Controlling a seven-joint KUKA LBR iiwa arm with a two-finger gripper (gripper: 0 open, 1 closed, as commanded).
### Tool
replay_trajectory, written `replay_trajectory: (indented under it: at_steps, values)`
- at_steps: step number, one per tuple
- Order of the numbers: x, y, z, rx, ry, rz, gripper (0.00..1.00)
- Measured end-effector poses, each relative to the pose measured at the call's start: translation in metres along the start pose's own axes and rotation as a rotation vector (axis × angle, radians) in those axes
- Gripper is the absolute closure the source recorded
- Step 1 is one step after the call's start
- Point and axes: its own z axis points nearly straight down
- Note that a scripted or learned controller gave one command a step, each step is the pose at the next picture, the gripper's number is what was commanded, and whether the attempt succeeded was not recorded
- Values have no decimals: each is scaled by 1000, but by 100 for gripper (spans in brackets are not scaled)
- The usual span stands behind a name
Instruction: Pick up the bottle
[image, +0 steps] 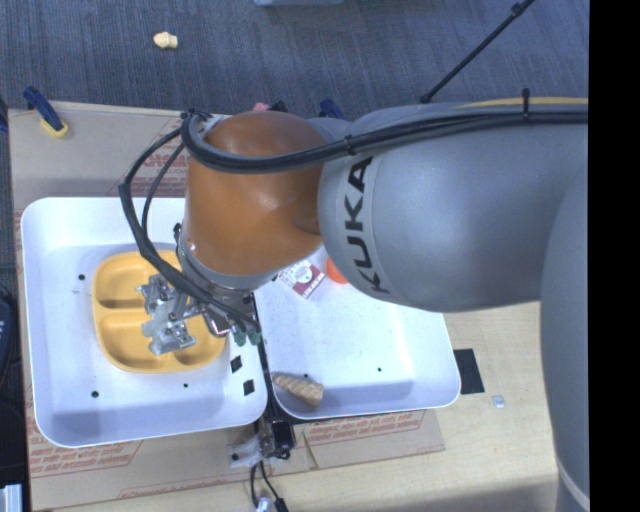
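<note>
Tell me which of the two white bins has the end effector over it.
The left bin, the one holding the yellow divided tray. The end effector hangs over that tray, while the right bin holds a small brown object near its front edge.

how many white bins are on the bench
2: the left bin holds a yellow divided tray, with the gripper above it; the right bin sits alongside, partly hidden under the arm.

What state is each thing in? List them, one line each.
pincer: hanging over the yellow tray, nothing seen in its grip.
yellow tray: flat in the left bin, partly covered by the pincer.
brown object: lying in the right bin, at its near left corner.
red-and-white item: in the right bin, partly hidden under the arm.
</note>
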Motion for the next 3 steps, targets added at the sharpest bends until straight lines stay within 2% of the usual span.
replay_trajectory:
  at_steps: [1, 2, 3]
  values:
    - [-6, 22, 77, 0, 3, 69, 100]
    - [-15, 50, 9, 0, -2, -326, 100]
    - [-11, 44, 66, -1, 2, -748, 100]
